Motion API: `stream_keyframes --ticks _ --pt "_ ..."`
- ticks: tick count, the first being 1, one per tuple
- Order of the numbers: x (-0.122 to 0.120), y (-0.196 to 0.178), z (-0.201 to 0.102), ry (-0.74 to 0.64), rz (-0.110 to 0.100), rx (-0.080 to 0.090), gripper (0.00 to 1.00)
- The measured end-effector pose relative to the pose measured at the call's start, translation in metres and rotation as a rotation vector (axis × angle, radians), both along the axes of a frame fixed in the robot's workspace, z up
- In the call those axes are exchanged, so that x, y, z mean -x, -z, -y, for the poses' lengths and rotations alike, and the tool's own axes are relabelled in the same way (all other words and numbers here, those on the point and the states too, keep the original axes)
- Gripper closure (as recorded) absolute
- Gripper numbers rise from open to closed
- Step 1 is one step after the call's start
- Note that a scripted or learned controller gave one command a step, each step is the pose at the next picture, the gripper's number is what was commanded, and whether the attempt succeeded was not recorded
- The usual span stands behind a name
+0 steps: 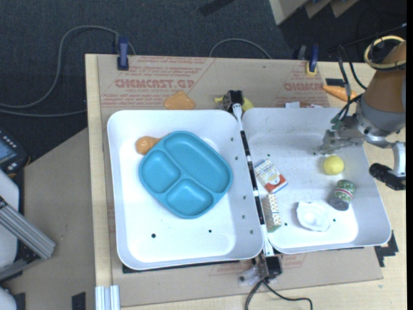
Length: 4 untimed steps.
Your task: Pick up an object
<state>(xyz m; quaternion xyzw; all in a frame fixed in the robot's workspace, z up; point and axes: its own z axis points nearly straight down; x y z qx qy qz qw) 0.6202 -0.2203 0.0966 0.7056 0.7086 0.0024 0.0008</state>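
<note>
Tool (335, 141) hung low in right white shallow bin (290, 124), far right part; finger state could not be told. Small yellow round ball (333, 165) lay just near of tool.

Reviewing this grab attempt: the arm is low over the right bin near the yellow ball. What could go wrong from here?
1. The tool sits just above the yellow ball in the picture, not squarely over it; a round ball may roll away if clipped off-centre.
2. The small patterned object and the white piece lie close below the ball, so a nudged ball could knock into them.
3. The tool is near the right bin's back rim, so a misjudged move might strike it.
</note>
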Motion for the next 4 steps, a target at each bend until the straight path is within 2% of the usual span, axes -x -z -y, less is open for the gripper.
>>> stream_keyframes --ticks 1,2,3,4 --pt "0.0 0.001 -0.002 -0.001 -0.003 -0.005 0.0" --pt "0.045 0.011 -0.002 0.0 -0.004 -0.008 0.0" --pt "0.045 0.001 0.003 0.003 -0.003 0.002 1.0" --pt "0.045 0.002 -0.001 0.0 -0.007 -0.005 0.0"
